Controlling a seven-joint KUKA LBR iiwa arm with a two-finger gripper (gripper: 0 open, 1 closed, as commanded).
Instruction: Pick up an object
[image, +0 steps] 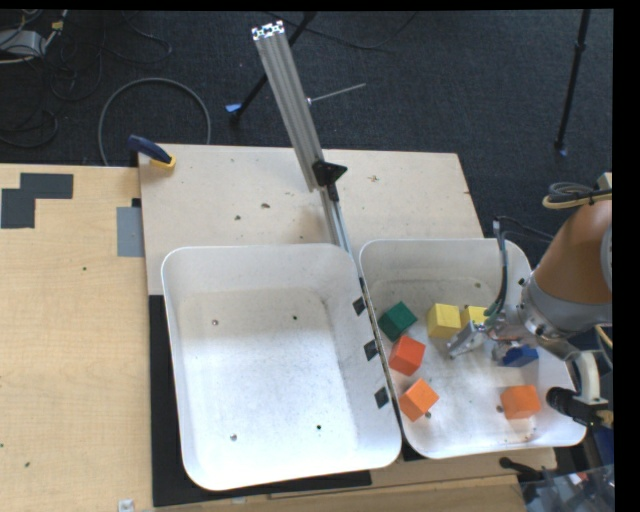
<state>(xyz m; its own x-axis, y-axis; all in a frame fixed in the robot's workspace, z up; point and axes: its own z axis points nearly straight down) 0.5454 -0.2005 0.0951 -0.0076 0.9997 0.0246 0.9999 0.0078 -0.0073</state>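
Note:
My gripper (468, 340) is down inside the right bin (430, 255), just right of a yellow block (444, 320). Its metal fingers (458, 346) are spread open, and I see nothing between them. A second yellow piece (478, 315) peeks out just behind the gripper. A small blue object (518, 354) lies right beside it, under the wrist. A green block (397, 320) sits near the bin's left wall, with an orange block (406, 355) below it and another orange block (419, 398) nearer the front. A third orange block (520, 402) rests at the front right.
The left bin (200, 300) stands beside the right one, joined along a divider with black clips (371, 350). A slanted metal pole (295, 110) rises behind the bins. The grey arm (575, 270) covers the right bin's right edge.

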